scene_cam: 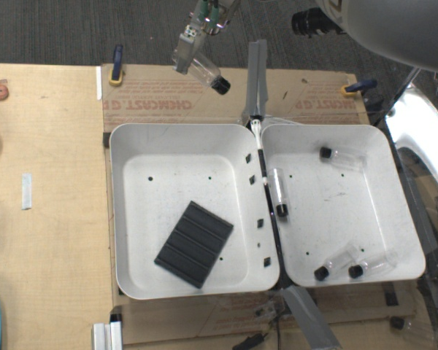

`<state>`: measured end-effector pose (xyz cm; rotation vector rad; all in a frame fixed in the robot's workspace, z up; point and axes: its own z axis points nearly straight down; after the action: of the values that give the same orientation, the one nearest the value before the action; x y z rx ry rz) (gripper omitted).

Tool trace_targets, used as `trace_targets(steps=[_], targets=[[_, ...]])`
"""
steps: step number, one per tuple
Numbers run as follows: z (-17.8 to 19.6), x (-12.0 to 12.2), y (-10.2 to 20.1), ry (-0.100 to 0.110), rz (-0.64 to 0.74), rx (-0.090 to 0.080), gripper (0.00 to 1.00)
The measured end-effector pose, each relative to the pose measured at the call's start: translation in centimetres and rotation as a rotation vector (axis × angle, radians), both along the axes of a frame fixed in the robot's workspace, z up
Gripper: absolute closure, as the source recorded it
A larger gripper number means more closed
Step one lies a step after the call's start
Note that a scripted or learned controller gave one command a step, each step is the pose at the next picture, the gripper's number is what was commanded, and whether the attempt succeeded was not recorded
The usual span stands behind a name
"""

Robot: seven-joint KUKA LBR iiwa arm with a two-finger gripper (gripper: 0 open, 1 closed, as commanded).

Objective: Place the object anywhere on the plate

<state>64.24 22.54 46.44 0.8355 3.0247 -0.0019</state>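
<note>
- Gripper hangs above the far edge of the left bin, fingers pinching a clear vial with a black cap.
- Vial is airborne; long axis runs diagonal, cap pointing down-right.
- Dark ribbed plate lies in the left bin, well below.
- Pick looks done; carry and drop onto the plate remain.

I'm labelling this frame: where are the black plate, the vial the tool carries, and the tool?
black plate [195, 243]: camera view, middle of its ribbed top.
vial [208, 75]: camera view, clear body.
tool [187, 53]: camera view, between fingertips.
</note>
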Motion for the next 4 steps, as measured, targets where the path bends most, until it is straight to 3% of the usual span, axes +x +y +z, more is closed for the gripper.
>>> trace_targets(steps=[4], targets=[[3.1,0.4,0.2,-0.002,0.004,-0.002,1.0]])
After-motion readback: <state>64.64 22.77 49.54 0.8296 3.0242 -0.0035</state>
